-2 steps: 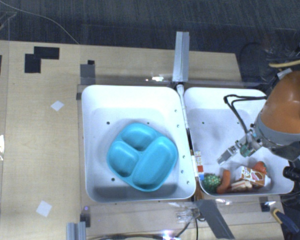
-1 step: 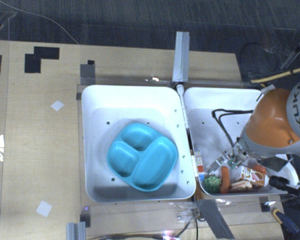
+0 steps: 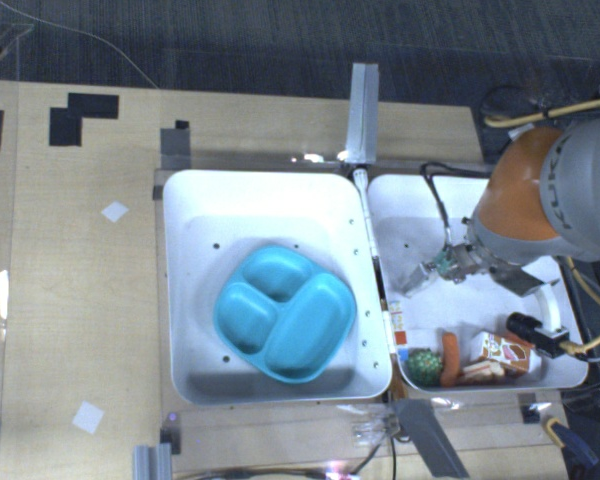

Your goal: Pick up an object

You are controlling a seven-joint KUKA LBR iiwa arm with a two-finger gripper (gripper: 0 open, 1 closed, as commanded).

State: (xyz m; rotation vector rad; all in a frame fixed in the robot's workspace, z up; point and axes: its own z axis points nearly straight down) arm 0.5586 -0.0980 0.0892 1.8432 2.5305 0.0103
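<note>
The gripper (image 3: 432,270) hangs low over the middle of the right bin (image 3: 410,216), close above its white floor; whether it is spread or closed cannot be told from this slanted view, and nothing can be made out in its grasp; it looks to be over bare floor, apart from the things in that bin. Behind it the arm (image 3: 580,193), grey with an orange band, reaches in from the right. Along the near edge of the right bin lie three things close together: a green vegetable (image 3: 425,366) in the near-left corner, a carrot (image 3: 450,356) just beside it, and a small printed carton (image 3: 502,352) to the right of the carrot; all three sit nearer the camera than the gripper. The left bin (image 3: 195,213) holds a blue divided dish (image 3: 285,313), lying flat near its middle, well apart from the gripper. Both bins stand side by side on the pale wooden bench (image 3: 80,308).
</note>
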